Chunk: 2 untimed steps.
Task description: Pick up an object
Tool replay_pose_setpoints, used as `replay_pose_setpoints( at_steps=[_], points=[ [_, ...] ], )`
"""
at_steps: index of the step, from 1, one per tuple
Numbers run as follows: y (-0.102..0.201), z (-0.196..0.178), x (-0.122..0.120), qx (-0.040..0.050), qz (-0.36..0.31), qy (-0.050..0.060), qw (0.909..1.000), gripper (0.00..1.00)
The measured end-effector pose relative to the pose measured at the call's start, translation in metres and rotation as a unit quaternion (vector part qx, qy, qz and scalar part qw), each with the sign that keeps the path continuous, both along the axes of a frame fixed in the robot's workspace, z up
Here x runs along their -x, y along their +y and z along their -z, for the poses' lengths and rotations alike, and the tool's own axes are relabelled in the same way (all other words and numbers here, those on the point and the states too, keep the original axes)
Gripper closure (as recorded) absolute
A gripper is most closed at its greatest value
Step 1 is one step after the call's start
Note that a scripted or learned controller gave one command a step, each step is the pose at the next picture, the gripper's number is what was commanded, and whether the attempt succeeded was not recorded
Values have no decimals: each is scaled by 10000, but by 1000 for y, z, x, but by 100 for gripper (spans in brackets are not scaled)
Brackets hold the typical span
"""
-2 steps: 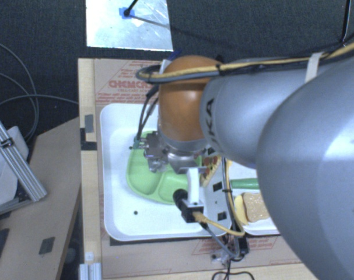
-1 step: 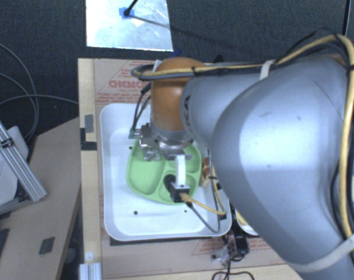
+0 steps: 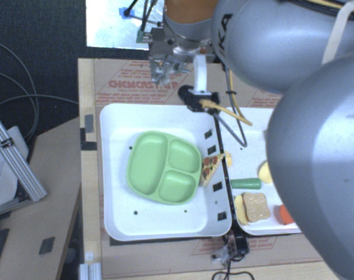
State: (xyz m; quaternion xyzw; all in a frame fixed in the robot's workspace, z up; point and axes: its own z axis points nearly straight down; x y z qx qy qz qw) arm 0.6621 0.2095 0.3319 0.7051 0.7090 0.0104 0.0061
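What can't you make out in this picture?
- Right bin: mostly hidden behind the arm.
- Yellow item and orange item: partly covered by the arm, kind unclear.
- Gripper: blurred, above the left bin's far edge.
- Pizza slice beside the green plate: toppings too small.

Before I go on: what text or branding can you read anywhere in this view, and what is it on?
"KA", the visible end of a logo, on the grey arm.
Red print, roughly "CHICMCASE", on the cardboard sheet under the white bins: blurred, reading uncertain.
Smaller red print beside it: unreadable.
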Motion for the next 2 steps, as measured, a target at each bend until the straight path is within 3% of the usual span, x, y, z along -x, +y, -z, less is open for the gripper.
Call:
replay_pose_setpoints(
  at_steps=[1,2],
  points=[
    [20,-172,-6,-3,-9,10,10000,100],
    [-38,-100,79,38,42,158,9999,100]
  ],
)
